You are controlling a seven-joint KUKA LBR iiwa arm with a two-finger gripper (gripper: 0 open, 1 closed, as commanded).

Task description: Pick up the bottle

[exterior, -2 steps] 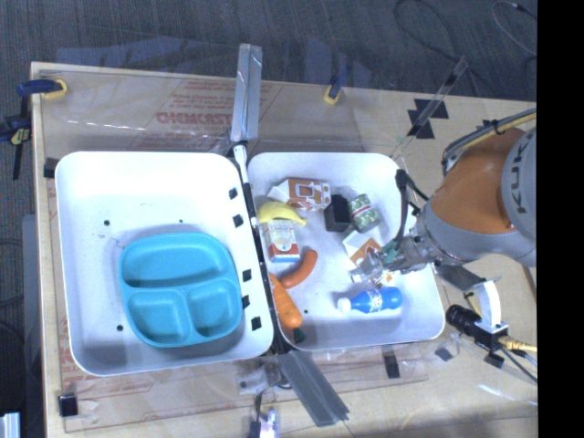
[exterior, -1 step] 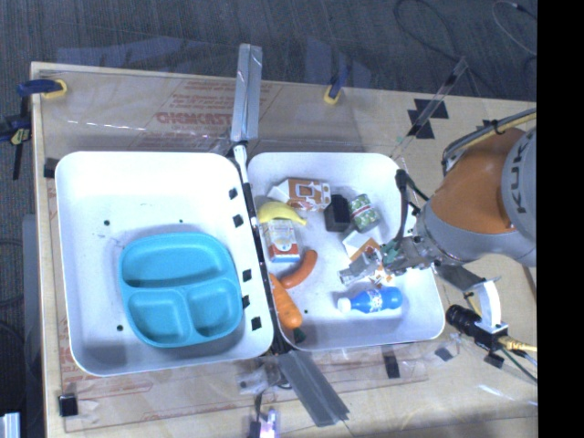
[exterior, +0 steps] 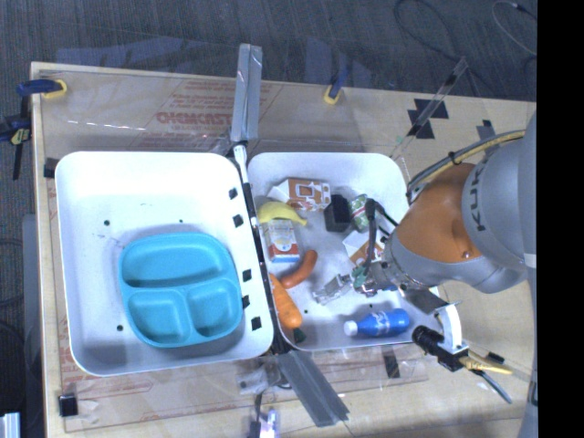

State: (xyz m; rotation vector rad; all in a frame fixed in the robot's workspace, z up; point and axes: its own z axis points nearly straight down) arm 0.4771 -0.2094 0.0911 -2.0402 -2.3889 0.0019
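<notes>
The bottle [exterior: 379,323] is blue with a white cap and lies on its side near the front edge of the right bin [exterior: 392,173], cap pointing left. My gripper [exterior: 336,286] hangs low over the middle of that bin, a little up and to the left of the bottle and apart from it. Nothing shows in its grasp. The grey arm with its orange band [exterior: 436,231] reaches in from the right, above the bottle.
Around the gripper in the right bin lie a banana [exterior: 281,213], a small carton [exterior: 308,192], a sausage [exterior: 299,267], a carrot [exterior: 287,308] and a dark object [exterior: 339,213]. A blue divided tray [exterior: 178,287] sits in the left bin [exterior: 82,190].
</notes>
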